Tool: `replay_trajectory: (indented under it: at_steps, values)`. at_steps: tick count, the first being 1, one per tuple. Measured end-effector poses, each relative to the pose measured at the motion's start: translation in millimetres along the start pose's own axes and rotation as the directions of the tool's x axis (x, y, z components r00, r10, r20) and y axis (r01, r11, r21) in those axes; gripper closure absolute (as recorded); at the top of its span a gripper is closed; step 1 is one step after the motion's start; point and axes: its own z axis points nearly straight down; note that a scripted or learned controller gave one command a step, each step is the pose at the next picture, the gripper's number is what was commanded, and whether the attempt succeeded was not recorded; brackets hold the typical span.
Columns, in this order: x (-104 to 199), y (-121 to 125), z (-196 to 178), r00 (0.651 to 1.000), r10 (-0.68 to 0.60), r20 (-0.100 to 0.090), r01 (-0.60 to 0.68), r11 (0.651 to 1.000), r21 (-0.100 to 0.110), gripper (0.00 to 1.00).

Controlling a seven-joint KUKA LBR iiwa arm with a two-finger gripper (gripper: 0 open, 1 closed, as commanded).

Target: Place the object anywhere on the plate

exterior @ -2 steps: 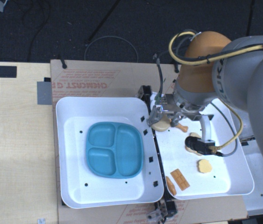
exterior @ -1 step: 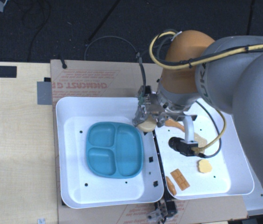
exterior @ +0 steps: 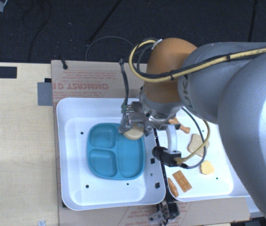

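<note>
The grey arm (exterior: 227, 93) looms closest, its gripper (exterior: 134, 126) poised over the blue divided plate's (exterior: 114, 152) upper right rim. The jaws look clamped on a pale, rounded food piece (exterior: 134, 134), directly beneath them and just above the plate's large compartment.

Blue plate (exterior: 112, 157), three compartments, sitting in a white bin (exterior: 71, 182). Pale beige object (exterior: 133, 134) at the plate's upper right edge. Grey arm (exterior: 236, 102) with its orange band (exterior: 168, 67), yellow cable (exterior: 140, 55) looping. Right of frame, tan and orange food pieces (exterior: 181, 181). Light wood-grain worktop (exterior: 15, 149), brown cardboard (exterior: 86, 81) with red print.
</note>
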Motion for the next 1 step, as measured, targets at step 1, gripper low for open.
replay_trajectory:
  at_steps: [1]
  values:
    - [-1.1,0.4,-0.3,1.000,0.002,0.001,-0.002,1.000,-0.001,0.00]
